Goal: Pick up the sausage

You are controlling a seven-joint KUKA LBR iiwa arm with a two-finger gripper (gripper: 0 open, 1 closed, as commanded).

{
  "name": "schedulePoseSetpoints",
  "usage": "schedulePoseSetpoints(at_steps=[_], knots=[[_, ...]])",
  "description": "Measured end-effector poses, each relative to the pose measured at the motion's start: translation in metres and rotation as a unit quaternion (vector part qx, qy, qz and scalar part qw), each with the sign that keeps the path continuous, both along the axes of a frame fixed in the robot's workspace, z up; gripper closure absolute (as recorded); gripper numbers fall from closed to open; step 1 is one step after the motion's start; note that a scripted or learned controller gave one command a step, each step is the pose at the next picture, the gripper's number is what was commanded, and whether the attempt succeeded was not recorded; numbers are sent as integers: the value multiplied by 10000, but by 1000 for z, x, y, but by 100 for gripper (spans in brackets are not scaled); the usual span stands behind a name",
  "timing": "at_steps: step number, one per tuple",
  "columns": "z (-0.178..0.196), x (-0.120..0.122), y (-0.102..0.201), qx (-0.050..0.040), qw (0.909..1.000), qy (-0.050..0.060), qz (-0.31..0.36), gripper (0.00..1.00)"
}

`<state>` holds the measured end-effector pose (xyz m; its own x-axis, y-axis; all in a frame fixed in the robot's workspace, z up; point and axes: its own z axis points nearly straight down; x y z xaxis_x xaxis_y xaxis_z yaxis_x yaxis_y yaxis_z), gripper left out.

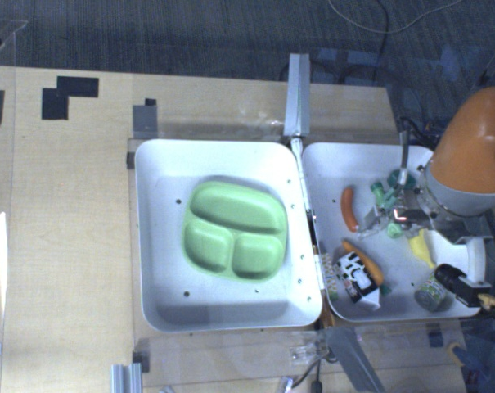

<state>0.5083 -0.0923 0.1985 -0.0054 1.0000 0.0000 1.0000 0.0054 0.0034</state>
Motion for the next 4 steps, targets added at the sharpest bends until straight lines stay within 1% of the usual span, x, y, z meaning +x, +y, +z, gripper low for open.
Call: schedulePoseSetpoints(at_steps=[1,2,3,4], knots=[[-14,80,27,3,9988,4,-492,0],[-74,83,3,2,9999,1,-152,0],[-110,101,5,4,9993,-34,-362,0],[-97,104,7,18,9994,-67,-348,100]])
